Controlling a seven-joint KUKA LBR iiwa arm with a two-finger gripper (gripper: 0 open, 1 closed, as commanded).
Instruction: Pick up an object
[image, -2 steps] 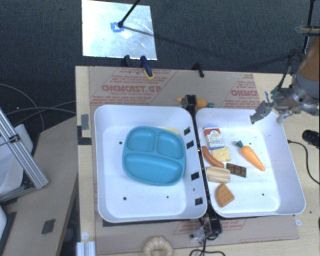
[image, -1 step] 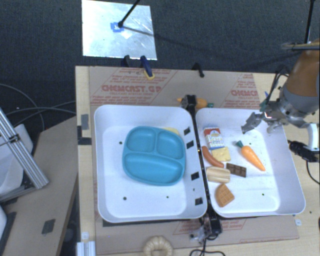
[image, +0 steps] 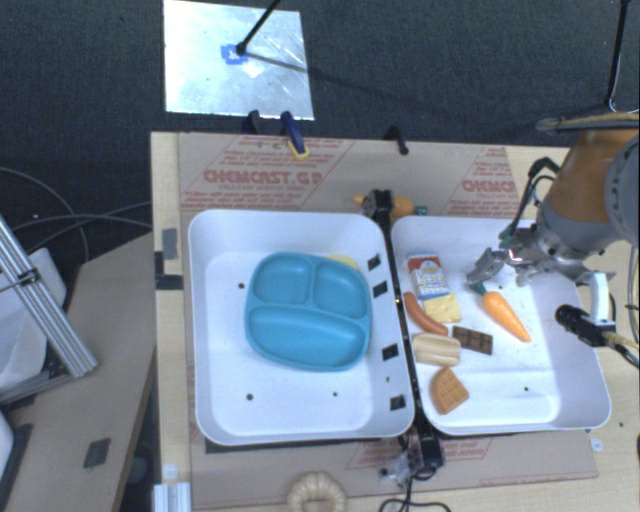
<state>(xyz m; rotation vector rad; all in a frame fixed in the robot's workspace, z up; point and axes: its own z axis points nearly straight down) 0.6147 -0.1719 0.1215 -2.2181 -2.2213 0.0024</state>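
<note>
Gripper (image: 487, 270) sits low in the right bin (image: 575, 395), far-right part, just beside the top end of the carrot (image: 506, 315); can't tell from this angle what state it's in, and nothing is visibly gripped. Nearest candidate is the carrot, lying diagonally, clear of the chocolate piece (image: 472, 340) to its left. Other items cluster on the bin's left side: small carton (image: 428, 276), cheese slice (image: 444, 306), sausage (image: 424, 314), bun (image: 436, 349), waffle-like piece (image: 449, 390). Left bin (image: 215, 400) holds a blue divided plate (image: 308, 310). My call: go for the carrot, it's isolated. Align the grasp across its short axis, centre on the thick middle rather than the tapered tip, descend straight, then close. Risk: it rolls or squirts out if gripped off-centre.
</note>
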